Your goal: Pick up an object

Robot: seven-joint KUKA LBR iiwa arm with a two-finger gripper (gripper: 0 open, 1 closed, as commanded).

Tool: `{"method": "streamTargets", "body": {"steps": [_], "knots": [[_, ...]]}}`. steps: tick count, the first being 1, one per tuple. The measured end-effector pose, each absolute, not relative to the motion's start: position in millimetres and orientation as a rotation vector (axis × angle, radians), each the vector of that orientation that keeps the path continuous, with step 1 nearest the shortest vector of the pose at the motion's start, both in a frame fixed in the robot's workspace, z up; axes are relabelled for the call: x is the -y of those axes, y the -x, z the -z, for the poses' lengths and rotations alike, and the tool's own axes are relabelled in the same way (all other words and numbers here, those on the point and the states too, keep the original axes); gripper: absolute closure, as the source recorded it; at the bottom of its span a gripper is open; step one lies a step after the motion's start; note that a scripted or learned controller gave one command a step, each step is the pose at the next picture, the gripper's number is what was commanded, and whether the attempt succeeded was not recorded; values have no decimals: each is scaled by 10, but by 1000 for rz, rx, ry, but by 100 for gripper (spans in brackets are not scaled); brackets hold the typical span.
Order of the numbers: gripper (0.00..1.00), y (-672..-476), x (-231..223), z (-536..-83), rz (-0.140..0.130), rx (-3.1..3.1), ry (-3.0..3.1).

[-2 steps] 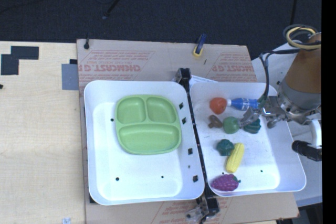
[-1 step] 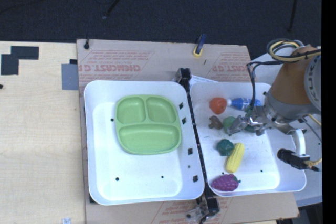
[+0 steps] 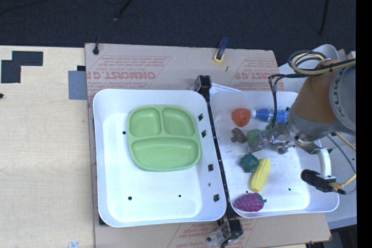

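Gripper [image 3: 273, 141] low in right bin [image 3: 302, 199], jaw state cannot tell (metal clutter). Green toy [image 3: 254, 137] just at its 9 o'clock, corn [image 3: 260, 175] at 7. Risk: crowded toys, fingers nudge neighbour, grasp misses.

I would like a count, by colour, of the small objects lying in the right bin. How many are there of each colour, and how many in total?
Orange: 1, ball
Green: 2, round piece and darker piece
Yellow: 1, corn cob
Purple: 1, grape bunch
Brown-grey: 1, small figure
Blue: 1, tube
Total: 7
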State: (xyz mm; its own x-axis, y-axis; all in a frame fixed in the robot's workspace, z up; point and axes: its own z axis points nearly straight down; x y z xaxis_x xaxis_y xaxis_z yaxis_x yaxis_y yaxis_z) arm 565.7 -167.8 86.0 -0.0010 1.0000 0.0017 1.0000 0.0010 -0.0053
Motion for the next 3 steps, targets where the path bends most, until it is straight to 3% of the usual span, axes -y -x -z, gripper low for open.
{"method": "streamTargets", "body": {"steps": [1,3], "knots": [[100,-5659,1689,-975,-3,2215,2219],[100,-5807,1718,-1985,2,2224,2222]]}}
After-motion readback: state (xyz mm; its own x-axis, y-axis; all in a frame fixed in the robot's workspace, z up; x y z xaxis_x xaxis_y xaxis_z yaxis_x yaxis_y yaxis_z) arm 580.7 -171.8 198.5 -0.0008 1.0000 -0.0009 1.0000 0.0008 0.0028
